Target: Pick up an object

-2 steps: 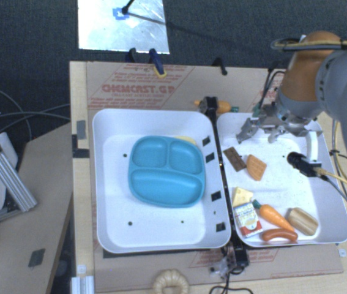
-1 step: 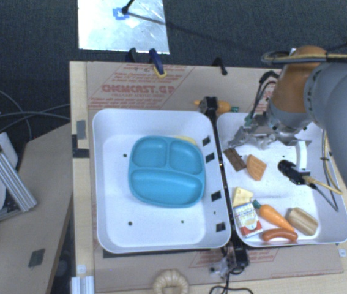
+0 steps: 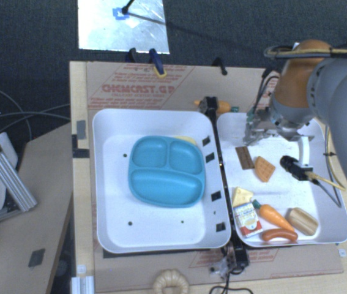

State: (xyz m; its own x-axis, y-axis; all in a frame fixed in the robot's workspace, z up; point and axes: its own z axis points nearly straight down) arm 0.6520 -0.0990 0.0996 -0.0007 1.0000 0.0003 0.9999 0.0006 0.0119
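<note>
While the gripper (image 3: 254,133) hangs at the right bin's (image 3: 329,222) top, its grip can't be told; a cracker (image 3: 264,168) lies below.

Two white bins (image 3: 109,164) sit on a tan board printed with red lettering (image 3: 138,89). In the left bin lies a light blue divided plate (image 3: 166,170). The right bin (image 3: 335,216) holds a brown chocolate bar (image 3: 244,157), an orange-tan cracker (image 3: 264,168), a pale yellow cheese wedge (image 3: 242,196), a red-and-white packet (image 3: 246,218), an orange carrot (image 3: 273,215), a red-brown sausage (image 3: 278,235) and a tan bread roll (image 3: 302,220). The arm (image 3: 335,90) is grey with an orange band (image 3: 295,81).
</note>
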